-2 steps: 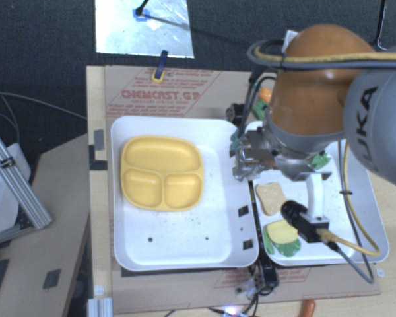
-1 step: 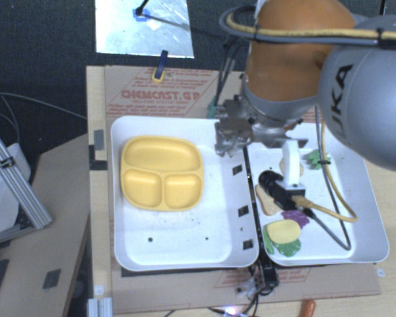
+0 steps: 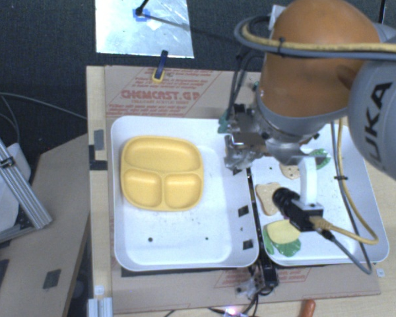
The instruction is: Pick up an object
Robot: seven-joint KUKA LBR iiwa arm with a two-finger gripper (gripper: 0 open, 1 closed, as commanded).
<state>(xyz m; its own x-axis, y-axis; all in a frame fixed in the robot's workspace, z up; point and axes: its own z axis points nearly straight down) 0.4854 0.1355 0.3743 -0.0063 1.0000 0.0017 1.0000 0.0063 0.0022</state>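
Observation:
My gripper (image 3: 237,158) hangs over the strip where the two white bins meet, near their far half. Nothing shows between its tips. In the right bin (image 3: 356,197), a beige flat piece (image 3: 266,197) lies just right of the divider. A yellow object on a green base (image 3: 282,238) sits near the front edge. A small tan piece (image 3: 290,172) and a green scrap (image 3: 321,157) lie partly under the arm's wrist. The left bin (image 3: 178,243) holds a yellow divided plate (image 3: 162,172) at its far left.
Both bins rest on a cardboard sheet (image 3: 165,92). A blue and yellow tool (image 3: 160,67) lies on its far edge, below a shiny metal sheet (image 3: 144,18). An aluminium frame (image 3: 13,183) stands at the left. The arm's bulk covers the right bin's far part.

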